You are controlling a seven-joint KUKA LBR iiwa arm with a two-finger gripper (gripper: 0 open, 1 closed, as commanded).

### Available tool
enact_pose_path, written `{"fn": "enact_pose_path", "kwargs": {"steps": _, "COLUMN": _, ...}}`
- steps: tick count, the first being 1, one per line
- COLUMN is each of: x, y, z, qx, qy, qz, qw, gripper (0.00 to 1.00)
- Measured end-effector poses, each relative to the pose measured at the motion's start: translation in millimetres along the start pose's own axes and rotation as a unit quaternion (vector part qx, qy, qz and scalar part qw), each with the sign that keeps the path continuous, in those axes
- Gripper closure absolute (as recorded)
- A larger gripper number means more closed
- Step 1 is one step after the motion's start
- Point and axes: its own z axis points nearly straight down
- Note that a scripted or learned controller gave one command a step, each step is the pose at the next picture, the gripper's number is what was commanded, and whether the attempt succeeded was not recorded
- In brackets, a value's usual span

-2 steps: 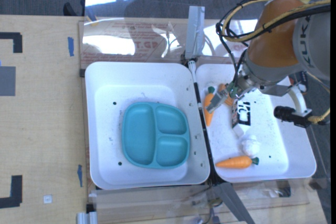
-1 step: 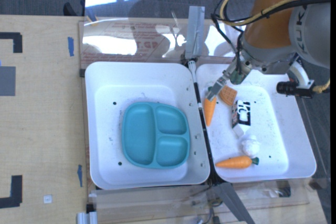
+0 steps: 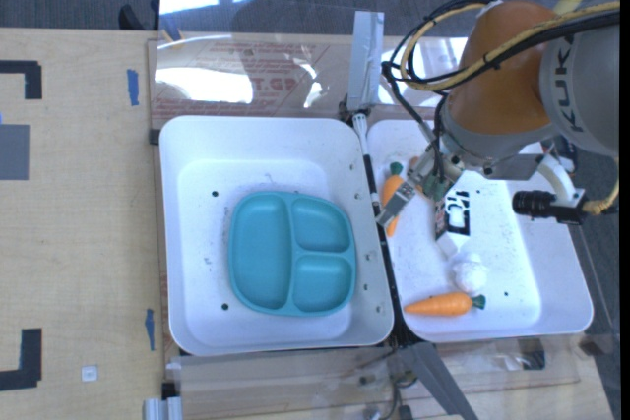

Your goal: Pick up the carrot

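Two white bins side by side on the bench. The left bin point(image 3: 187, 152) holds a teal tray point(image 3: 292, 252) with three compartments, sitting near its middle, nothing in the compartments.

Over to the right bin point(image 3: 566, 305): a carrot point(image 3: 440, 305) lies near the front edge, flat on the floor, long axis running almost straight left to right. Its pointed tip aims left toward the divider between the bins, and the blunt end with the small green stub points right. Just above that stub end sits a small white lump point(image 3: 469, 271), close to the carrot, possibly touching. Farther back, against the divider, another orange piece point(image 3: 393, 190) with a bit of green at its top, partly covered by the tool.

The arm point(image 3: 507, 74) hangs over the back of the right bin, and the gripper point(image 3: 425, 187) is down near that second orange piece, well apart from the front carrot. The fingers are too tangled with clutter here, so I cannot tell whether they are spread or closed. A black and white object point(image 3: 455, 211) lies just right of the gripper.
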Motion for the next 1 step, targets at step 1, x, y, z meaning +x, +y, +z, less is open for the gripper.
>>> {"fn": "enact_pose_path", "kwargs": {"steps": 1, "x": -33.6, "y": -26.1, "z": -0.1, "qx": -0.001, "qy": -0.002, "qz": -0.117, "qw": 0.9932, "gripper": 0.00}}
